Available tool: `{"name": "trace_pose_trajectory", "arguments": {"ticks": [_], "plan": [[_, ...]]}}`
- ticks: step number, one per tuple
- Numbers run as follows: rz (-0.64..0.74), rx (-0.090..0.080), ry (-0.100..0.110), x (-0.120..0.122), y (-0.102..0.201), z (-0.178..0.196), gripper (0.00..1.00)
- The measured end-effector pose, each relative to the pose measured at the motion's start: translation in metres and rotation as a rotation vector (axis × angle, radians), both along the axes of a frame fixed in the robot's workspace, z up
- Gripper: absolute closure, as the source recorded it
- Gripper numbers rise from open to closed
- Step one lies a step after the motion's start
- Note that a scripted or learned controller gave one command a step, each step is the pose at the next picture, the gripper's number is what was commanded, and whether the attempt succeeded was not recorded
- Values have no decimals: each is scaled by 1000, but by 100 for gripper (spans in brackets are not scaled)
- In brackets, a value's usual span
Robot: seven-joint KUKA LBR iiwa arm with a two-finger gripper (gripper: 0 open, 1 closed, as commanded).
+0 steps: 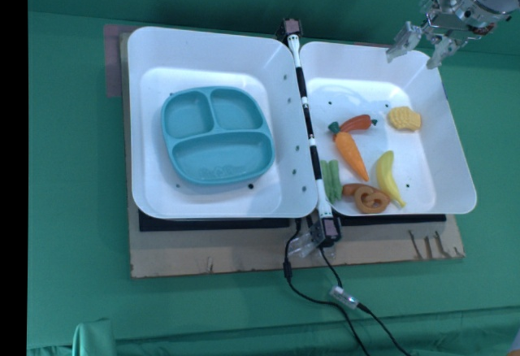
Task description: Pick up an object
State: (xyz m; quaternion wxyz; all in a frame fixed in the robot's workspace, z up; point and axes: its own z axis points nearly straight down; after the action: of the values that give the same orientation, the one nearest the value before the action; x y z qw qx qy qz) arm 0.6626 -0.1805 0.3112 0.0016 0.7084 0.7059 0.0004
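Camera view: gripper (421, 45) fingers apart, empty, above right bin (455, 159) far rim; descent here risks rim strike; carrot (350, 150) crowds chilli (356, 123), risking a double grasp

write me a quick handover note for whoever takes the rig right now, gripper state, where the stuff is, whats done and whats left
Gripper: open, holding nothing, raised over the far right corner of the right bin.
Right bin holds all the toy food: carrot, chili pepper, yellow shell-shaped piece, banana, pretzel, green beans.
Left bin holds a teal divided plate, nothing on it.
Done: nothing picked yet.
Left: descend onto one item, close on it, lift. The shell-shaped piece lies nearest the gripper.
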Motion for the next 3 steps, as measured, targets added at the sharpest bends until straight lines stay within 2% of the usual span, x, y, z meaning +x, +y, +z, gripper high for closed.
{"name": "trace_pose_trajectory", "arguments": {"ticks": [1,2,3], "plan": [[0,-1,-1,-35,23,-88,0],[-1,-6,-13,-59,48,-126,0],[-4,-8,-23,-57,48,-112,100]]}}
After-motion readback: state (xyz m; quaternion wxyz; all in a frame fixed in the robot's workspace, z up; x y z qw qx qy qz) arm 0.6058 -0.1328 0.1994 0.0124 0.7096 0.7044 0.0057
